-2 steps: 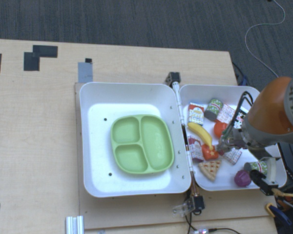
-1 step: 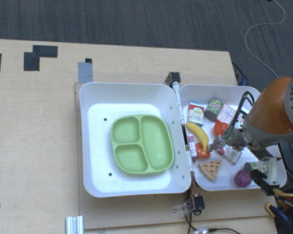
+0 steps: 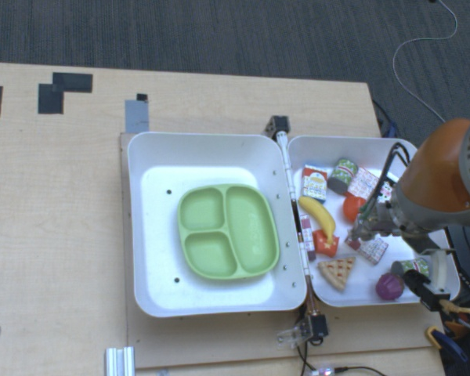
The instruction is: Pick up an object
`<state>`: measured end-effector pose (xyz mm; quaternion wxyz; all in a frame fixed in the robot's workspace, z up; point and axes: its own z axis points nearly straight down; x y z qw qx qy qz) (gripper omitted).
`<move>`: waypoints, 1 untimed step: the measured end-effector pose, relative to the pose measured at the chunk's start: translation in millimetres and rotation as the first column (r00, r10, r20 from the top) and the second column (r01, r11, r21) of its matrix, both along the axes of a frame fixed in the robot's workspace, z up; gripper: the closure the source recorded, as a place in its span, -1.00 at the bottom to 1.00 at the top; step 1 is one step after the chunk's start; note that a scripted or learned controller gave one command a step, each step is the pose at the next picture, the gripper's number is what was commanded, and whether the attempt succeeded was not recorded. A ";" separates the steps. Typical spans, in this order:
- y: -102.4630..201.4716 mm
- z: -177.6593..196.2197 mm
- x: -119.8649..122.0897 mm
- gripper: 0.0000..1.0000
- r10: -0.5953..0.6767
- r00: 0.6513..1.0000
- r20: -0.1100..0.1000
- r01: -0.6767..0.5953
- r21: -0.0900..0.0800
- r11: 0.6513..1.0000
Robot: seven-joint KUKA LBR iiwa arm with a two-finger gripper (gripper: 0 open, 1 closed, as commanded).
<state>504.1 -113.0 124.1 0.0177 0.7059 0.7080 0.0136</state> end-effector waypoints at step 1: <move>0.1 0.0 0.0 -1.00 0.001 1.000 0.000 -0.001 0.000 1.000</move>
